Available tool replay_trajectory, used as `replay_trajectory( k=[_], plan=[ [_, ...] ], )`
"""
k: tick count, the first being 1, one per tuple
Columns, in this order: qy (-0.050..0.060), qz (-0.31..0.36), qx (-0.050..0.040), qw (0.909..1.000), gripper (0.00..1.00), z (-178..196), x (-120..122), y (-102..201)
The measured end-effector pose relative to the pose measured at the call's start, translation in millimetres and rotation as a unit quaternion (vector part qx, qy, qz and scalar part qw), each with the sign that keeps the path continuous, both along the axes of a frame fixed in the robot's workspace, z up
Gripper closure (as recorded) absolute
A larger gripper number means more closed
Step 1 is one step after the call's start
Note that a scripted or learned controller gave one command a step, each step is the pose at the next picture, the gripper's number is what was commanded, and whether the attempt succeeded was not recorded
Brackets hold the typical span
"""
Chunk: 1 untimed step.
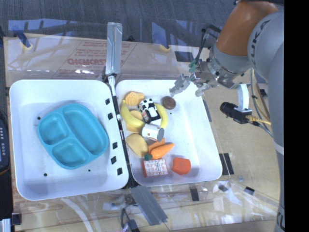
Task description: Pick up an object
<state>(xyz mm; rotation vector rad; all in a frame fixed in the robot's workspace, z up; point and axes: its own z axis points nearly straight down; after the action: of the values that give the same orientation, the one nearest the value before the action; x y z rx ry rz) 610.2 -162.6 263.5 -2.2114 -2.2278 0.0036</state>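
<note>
The right bin (203, 144) holds a pile of toy food along its left side: a yellow banana (129, 118), a black-and-white cow figure (150, 111), a white cup (151, 132) on its side, a carrot (161, 150), an orange block (181, 166), a red carton (155, 168) and a yellow fruit (136, 144). A brown round cookie (168, 102) lies apart near the bin's far wall. My gripper (187, 90) hangs above the bin's far right part, just right of the cookie, open with nothing between its fingers.
The left bin (24, 105) contains a blue divided plate (72, 135). A ridged divider with black clips (116, 129) separates the two bins. The arm's grey body and orange band (241, 28) fill the upper right. A round waffle piece (133, 98) lies by the banana's top.
</note>
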Motion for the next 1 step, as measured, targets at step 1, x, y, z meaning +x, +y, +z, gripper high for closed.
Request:
replay_trajectory(
  k=[1],
  plan=[
    [-0.003, 0.098, -0.0005, 0.9952, 0.00, 1.1, 31.8, 16.1]
  ],
)
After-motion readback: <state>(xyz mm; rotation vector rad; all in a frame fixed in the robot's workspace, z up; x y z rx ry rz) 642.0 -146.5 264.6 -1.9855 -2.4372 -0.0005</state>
